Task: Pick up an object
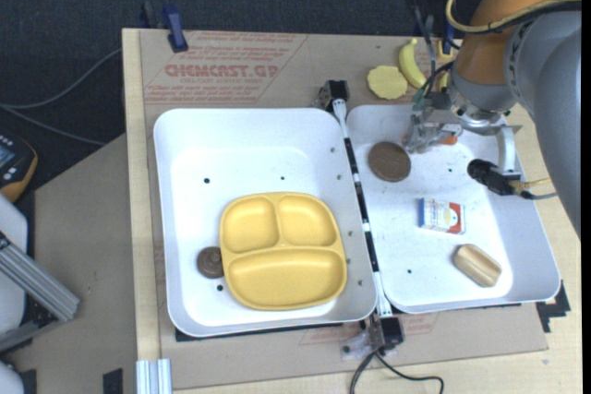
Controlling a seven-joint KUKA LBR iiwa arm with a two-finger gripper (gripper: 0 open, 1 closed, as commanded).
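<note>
The camera looks down on a table with two white bins side by side. The left bin holds a yellow plate with three parts, sitting near the front edge of the bin. A small brown disc lies just beside the plate, on its left, touching or almost touching it.

The right bin holds the things the arm could pick up. A round brown cookie lies near the back left corner of this bin. A little box with red and blue on it lies in the middle. A tan bread roll lies near the front right corner. They are spread well apart, so there is room to reach each one.

The arm comes in from the right side and bends down over the back of the right bin. Its hand hangs low, just beside the cookie, on the side away from the left bin. I think it is going for the cookie, since that is the nearest thing. Nothing sits between its tips. The tips are too small and dark here, so I cannot tell if the hand is open or closed.

A yellow banana and a yellow round thing rest on the table behind the right bin.
</note>
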